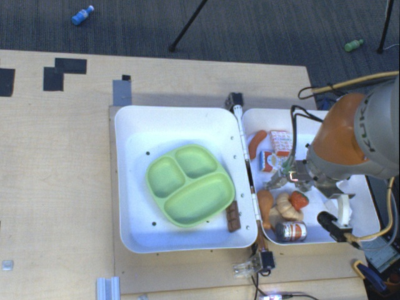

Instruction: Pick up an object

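Camera view, looking down on a wooden worktop (pixel 56 167) with two white bins. A green divided plate (pixel 190 184) and a brown bar (pixel 233 217) are seen in the left bin (pixel 134 167). Toy foods are crowded in the right bin (pixel 369 211): a sausage (pixel 256 144), a red-and-white carton (pixel 278 150), a carrot (pixel 266 206), a tomato (pixel 299 200) and a can (pixel 290 232). The claw (pixel 289 177) is lowered among them, just above the tomato; whether it is open or closed cannot be told.
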Action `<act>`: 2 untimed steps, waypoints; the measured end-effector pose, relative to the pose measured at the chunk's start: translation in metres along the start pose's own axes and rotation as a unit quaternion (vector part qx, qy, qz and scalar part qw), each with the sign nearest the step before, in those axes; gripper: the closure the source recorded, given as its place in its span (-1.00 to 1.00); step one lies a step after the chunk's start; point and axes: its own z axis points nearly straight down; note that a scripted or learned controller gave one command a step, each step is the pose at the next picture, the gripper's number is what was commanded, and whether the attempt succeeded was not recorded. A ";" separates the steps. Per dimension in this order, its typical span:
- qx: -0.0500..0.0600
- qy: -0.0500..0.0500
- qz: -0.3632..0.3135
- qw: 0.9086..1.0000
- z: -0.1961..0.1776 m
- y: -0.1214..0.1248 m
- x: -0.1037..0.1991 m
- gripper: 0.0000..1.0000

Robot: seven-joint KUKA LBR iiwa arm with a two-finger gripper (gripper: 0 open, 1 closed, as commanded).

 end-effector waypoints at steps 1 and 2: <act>-0.003 0.000 -0.001 1.000 -0.012 0.002 0.001 1.00; 0.000 0.000 -0.002 1.000 -0.149 0.045 0.028 1.00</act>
